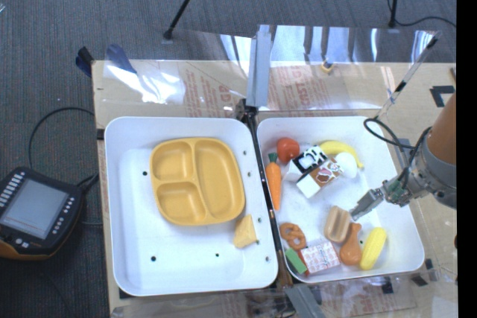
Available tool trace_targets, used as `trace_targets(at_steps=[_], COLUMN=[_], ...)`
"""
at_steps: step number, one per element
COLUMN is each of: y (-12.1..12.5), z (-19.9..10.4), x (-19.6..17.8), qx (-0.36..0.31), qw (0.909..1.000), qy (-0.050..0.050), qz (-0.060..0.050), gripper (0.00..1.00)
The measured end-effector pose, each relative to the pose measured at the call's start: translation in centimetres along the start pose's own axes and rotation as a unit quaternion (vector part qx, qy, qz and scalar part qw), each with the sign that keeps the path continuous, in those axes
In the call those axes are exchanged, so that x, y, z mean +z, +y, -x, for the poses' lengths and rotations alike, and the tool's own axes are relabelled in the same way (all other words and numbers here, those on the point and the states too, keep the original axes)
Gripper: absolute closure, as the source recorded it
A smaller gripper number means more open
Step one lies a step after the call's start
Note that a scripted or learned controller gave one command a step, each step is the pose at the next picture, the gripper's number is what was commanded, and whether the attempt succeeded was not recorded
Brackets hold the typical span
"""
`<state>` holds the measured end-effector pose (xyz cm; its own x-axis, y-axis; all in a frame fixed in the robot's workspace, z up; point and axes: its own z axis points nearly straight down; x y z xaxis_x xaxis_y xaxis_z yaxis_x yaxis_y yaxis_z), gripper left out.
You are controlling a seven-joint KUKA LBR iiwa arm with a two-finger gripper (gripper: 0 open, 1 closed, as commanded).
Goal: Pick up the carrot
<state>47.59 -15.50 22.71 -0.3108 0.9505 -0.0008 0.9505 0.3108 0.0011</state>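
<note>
I am looking down on the bench with the gripper (361,208) reaching in from the right over the right bin (402,160), its tip sitting low above the bin's middle. I am not able to tell how wide it stands or whether it has hold of anything; the tip is too small and blurred against the clutter, though I see nothing orange in it.

The carrot (273,183) is lying well apart from the tip, on its far side across the bin, stretched along the bin's left wall with its green top pointing away from me and its narrow end toward me. It looks smooth, orange and slim, tapering. I am judging that its place hard by the wall is leaving little room for a finger on that side, so the grasp would have to come across its width with care.

Between the tip and the carrot I am seeing a black-and-white block (311,160) and a brown-and-white piece (322,176); a tomato (288,148) is sitting just beyond the carrot's green end. Just beside the tip lie a hot dog bun (337,223) and an orange pear-shaped piece (352,249), with a corn cob (373,248) next to that. A pretzel (292,235) is resting near the carrot's point. The yellow divided plate (197,180) is in the left bin (134,264), far beyond the carrot.
</note>
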Motion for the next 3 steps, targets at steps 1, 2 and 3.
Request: trace_targets(at_steps=[1,2,3], y=[-0.4,1.8,3.3], z=[1.3,-4.0,-2.2], x=[13.2,13.4,13.3], qx=[-0.013,-0.209,0.091], qw=[0.9999,0.9779,0.9958], qy=[0.001,-0.004,0.002], qz=[-0.001,0.004,-0.003], gripper=[0.00,0.00,0.00])
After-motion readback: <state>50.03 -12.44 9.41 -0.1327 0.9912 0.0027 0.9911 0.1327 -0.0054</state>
